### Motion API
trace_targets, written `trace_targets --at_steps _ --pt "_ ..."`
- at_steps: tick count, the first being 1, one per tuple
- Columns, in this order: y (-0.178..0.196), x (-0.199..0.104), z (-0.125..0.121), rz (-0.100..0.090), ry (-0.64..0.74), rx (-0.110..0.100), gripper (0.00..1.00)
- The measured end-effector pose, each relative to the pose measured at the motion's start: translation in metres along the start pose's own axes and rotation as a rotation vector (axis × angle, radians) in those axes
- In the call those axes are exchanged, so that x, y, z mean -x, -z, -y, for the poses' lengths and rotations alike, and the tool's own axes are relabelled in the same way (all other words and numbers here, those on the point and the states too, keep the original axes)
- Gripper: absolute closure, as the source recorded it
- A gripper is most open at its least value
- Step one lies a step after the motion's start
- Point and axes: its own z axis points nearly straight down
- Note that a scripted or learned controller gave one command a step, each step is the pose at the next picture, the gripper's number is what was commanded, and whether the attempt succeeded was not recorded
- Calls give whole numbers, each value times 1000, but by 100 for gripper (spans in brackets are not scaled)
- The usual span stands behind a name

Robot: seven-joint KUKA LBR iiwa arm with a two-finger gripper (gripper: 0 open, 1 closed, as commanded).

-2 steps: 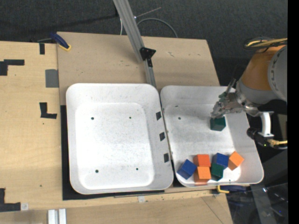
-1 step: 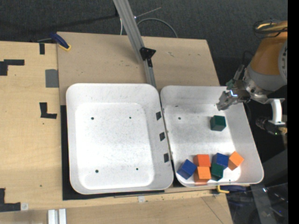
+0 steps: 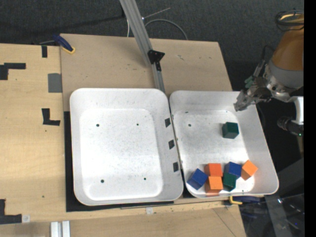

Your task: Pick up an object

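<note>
Overhead, slanted view: a pale wooden bench (image 3: 29, 147) with black tape marks along its left side, set against a dark floor.
Bins: two shallow white bins side by side; the left bin (image 3: 121, 144) has a speckled floor, and the right bin (image 3: 197, 107) holds every block.
Lone block: a dark green cube (image 3: 230, 130) sits apart from the others, in the upper middle of the right bin.
Cluster: along the near edge of the right bin lie a blue cube (image 3: 197, 178), two orange cubes (image 3: 214, 177) stacked close, another blue cube (image 3: 234, 169), a second green cube (image 3: 229, 181) and an orange cube (image 3: 249, 169), all touching or nearly so.
Arm: grey with an orange band, it enters from the right.
Gripper (image 3: 243, 102): it sits over the right bin's upper right corner, above and right of the lone green cube, apart from it; the fingers look blurred and small, so how far they are spread I cannot tell, and nothing is visibly between them.
Surroundings: a grey metal pole (image 3: 136, 21) slants across the bench top, with a thin cable looping behind it.
</note>
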Motion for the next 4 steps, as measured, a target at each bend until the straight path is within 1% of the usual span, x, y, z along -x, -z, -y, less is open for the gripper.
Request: trace_targets --at_steps 1,4 --pt "0 -59 18 -3 4 -5 100" --pt "26 -221 53 -3 6 -5 100"
